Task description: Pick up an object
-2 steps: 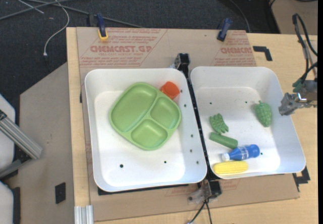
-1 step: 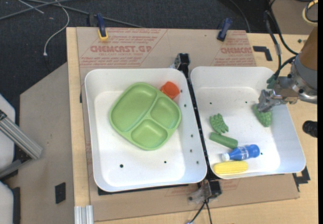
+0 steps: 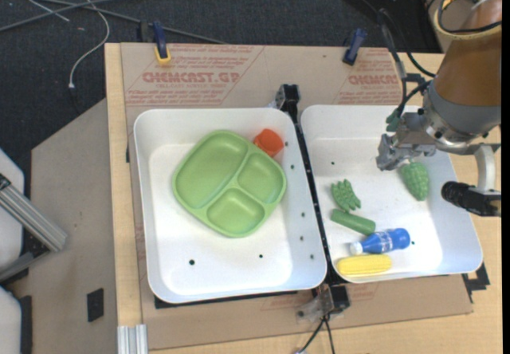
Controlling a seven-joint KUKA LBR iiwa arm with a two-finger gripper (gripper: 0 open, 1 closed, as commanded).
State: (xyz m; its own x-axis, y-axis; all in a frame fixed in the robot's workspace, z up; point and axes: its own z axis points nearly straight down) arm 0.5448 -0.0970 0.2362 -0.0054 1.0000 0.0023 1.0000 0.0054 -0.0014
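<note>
**Gripper low in the right bin, nothing visibly held**

The gripper (image 3: 396, 151) hangs in the upper part of the right bin (image 3: 462, 257), and whether its jaws are parted or pressed together cannot be told from this slanted view; nothing shows between them. Just at its 4 o'clock lies a knobbly green toy (image 3: 416, 179), close beside the metal but not visibly gripped. That is the likeliest target, and the risk, as I judge it, is a descent slightly off-centre: a finger landing on the bumpy top would push the toy sideways toward the bin wall rather than enclose it.

Further out, at 7 o'clock, a small green leafy piece (image 3: 345, 194) sits near a green cucumber-like stick (image 3: 353, 222). Lower still lie a blue-and-white bottle (image 3: 384, 241) and a yellow corn-like piece (image 3: 365, 265), touching or nearly so; grabbing either could drag its neighbour.

Well away at 9 o'clock, the left bin (image 3: 159, 265) holds a green divided plate (image 3: 229, 183) with an orange object (image 3: 269, 140) at its upper edge.
</note>
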